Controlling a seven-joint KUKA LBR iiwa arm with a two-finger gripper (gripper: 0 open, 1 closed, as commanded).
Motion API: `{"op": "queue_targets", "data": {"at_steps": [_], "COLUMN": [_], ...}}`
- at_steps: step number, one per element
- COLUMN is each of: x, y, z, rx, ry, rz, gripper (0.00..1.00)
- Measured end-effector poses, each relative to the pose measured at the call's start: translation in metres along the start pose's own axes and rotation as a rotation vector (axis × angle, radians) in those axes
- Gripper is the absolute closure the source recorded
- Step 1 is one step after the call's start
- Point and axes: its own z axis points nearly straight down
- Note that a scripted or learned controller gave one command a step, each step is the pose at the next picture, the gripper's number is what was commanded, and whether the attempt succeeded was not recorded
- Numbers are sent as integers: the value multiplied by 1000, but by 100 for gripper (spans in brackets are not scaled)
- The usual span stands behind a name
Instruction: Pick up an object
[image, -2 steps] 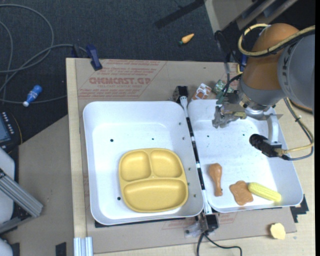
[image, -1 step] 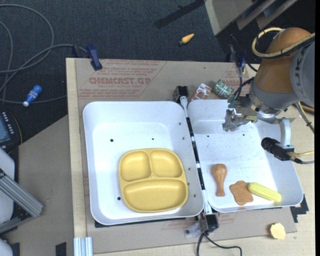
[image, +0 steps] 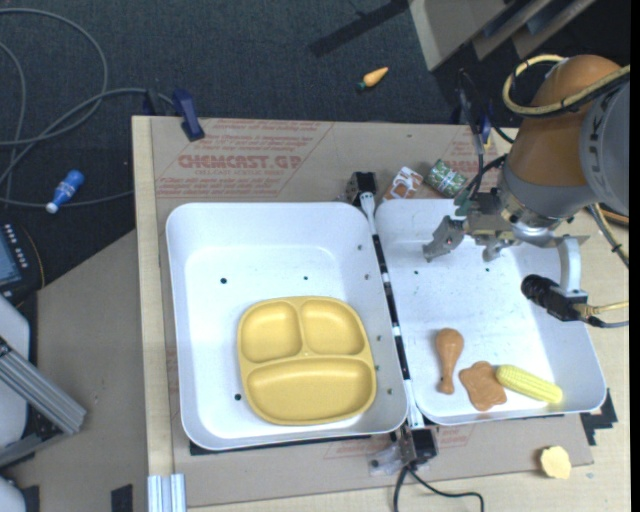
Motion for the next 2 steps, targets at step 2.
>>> {"op": "queue_targets", "data": {"at_steps": [2], "x": [-7], "y": [-94], "z": [103], "rx": [7], "ry": [2], "rz": [2], "gripper": [0]}}
